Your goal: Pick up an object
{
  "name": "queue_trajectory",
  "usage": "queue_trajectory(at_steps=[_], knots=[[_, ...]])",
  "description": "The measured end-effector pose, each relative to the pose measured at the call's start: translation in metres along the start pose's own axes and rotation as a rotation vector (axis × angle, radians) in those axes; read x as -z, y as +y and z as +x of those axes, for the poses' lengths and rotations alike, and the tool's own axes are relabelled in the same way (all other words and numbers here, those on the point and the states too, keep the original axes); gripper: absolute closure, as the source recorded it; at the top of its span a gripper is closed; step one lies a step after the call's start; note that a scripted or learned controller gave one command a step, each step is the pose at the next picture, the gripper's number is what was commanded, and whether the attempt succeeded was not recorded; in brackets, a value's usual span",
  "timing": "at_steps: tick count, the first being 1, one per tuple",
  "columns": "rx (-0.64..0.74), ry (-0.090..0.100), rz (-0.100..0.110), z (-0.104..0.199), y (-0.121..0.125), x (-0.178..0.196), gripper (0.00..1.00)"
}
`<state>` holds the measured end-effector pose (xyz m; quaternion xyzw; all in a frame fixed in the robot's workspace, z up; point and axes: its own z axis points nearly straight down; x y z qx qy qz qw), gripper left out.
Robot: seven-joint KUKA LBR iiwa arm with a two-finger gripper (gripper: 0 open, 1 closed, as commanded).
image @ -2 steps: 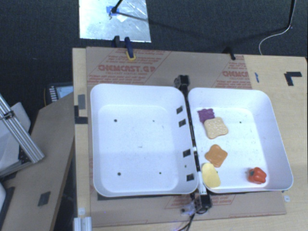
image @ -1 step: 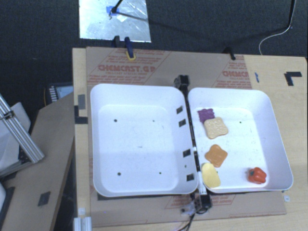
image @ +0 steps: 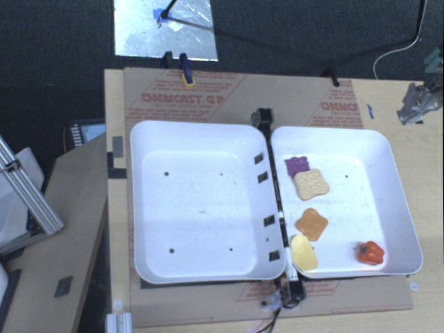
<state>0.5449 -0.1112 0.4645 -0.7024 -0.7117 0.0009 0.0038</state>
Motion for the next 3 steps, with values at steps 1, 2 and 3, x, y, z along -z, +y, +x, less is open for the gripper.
queue_trajectory(at_steps=[1,2,3], knots=[[-0.008,-0.005,-0.016,-0.001,-0.061,0.075,1.0],[-0.003,-0.002,0.0,0.057,-0.057,-0.03,1.0],[-0.004,-0.003,-0.013,0.117,-0.057,0.013,1.0]])
